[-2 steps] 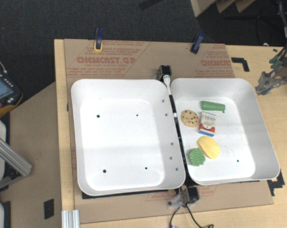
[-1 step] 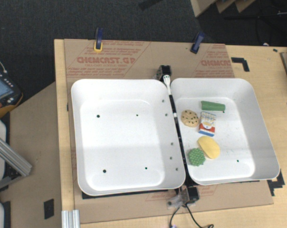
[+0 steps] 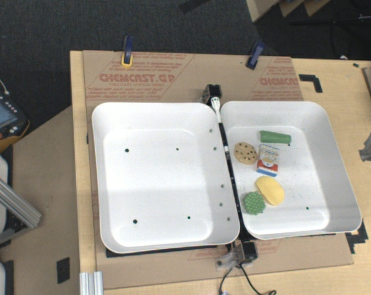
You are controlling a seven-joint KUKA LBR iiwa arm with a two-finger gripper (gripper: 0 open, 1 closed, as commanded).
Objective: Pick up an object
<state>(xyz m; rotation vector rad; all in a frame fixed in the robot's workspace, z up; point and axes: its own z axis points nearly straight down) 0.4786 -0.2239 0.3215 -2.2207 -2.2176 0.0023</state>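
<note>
No grasp is begun. A cookie [image 3: 245, 152], green block [image 3: 275, 137] and yellow lump [image 3: 271, 191] lie untouched in the right bin [image 3: 336, 165]. A target must be selected next; the claw's state cannot be told.

5 small items [image 3: 266, 169] in rt bin [image 3: 339, 165]

a: both bins [image 3: 155, 121] look like smooth white plastic with a slight sheen. the board [image 3: 191, 72] under them is matt brown cardboard with red print.

b: the cookie [image 3: 246, 152] looks rough and crumbly, the green ball [image 3: 254, 203] bumpy, the yellow piece [image 3: 271, 191] smooth.
</note>
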